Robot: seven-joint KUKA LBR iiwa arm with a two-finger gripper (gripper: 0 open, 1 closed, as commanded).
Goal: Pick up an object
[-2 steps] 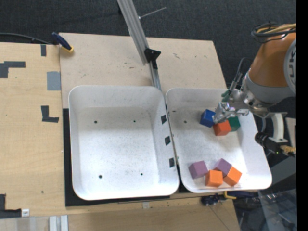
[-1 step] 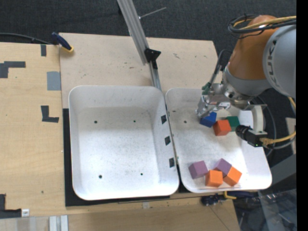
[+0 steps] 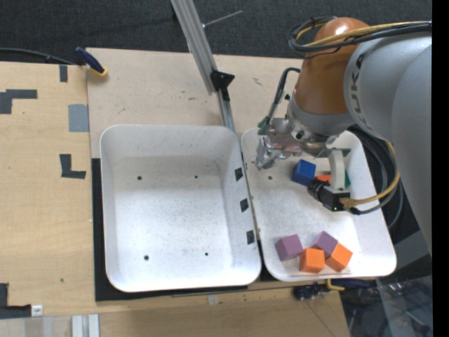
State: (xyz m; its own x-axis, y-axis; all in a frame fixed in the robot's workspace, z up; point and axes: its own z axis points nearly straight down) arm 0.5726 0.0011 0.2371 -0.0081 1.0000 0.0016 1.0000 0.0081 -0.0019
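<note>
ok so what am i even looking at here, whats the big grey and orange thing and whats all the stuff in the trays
The big grey and orange thing is a robot arm, reaching in from the right. The picture comes from one fixed camera above the bench, looking down at a slant.

At the arm's tip is its gripper, the metal part that picks things up. It hangs low over the upper part of the right bin; I can't see anything between its fingers.

Two shallow white trays sit side by side. In the right one are small blocks: a blue block beside the gripper, and near the front edge two purple blocks and two orange blocks, bunched together. The left bin is the other tray.
</note>
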